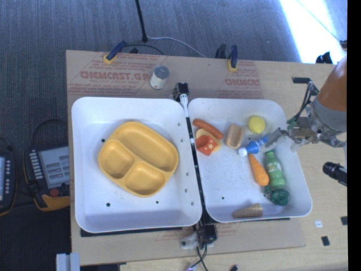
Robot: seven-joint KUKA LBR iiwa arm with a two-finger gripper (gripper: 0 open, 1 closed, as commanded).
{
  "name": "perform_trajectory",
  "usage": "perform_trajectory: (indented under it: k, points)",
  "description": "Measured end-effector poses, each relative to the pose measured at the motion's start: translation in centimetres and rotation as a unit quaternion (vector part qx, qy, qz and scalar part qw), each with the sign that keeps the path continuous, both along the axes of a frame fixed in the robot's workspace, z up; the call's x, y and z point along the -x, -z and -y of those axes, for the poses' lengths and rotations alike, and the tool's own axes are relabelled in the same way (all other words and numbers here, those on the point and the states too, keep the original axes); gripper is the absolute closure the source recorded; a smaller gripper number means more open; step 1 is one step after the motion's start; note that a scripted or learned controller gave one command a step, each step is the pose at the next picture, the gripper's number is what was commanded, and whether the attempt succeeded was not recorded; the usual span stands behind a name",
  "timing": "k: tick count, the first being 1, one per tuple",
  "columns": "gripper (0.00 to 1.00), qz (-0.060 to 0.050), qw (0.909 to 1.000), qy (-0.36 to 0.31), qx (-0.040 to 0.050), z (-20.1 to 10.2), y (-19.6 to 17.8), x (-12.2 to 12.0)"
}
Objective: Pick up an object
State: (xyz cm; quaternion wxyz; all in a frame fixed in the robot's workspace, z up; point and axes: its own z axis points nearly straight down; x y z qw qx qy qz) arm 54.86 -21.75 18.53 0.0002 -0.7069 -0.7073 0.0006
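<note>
- My two-finger gripper (pixel 277 135) hangs over the right edge of the right-hand shallow white bin (pixel 293 208), at the end of my grey arm with the orange band (pixel 333 97).
- I cannot tell how it is set: that end of the tool is too small and dark against the bin wall.
- Nothing shows as lifted; every object lies on the bin floor.
- Just beside the tool tip lies a small blue-and-white bottle (pixel 252 147), its pale cap towards the bin's middle.
- Below that, an orange plastic carrot (pixel 259 171) lies at a slant, and just to its right a green plastic bottle (pixel 274 169) lies lengthwise, with a dark green leafy toy (pixel 278 196) at its lower end.
- A round yellow lemon-like ball (pixel 256 124) sits near the bin's upper right.
- To its left are a tan bread-like cylinder (pixel 233 135), a red-orange sausage-shaped toy (pixel 207 129) and a red chunk with a yellow patch (pixel 206 144).
- A brown stick-shaped piece (pixel 247 211) lies by the lower wall.
- The left-hand white bin (pixel 84 208) holds a yellow three-compartment plastic plate (pixel 138 158).
</note>
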Motion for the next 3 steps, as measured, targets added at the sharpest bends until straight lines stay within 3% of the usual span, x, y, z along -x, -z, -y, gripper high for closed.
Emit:
perform_trajectory:
  k: [1,2,3]
  points:
    - [0.00,0.000,1.0000,0.000,0.0001,-3.0,5.7,1.5]
    - [0.00,0.004,1.0000,0.000,0.0021,-10.4,9.0,-1.1]
    - [0.00,0.000,1.0000,0.000,0.0005,-10.4,8.3,-7.0]
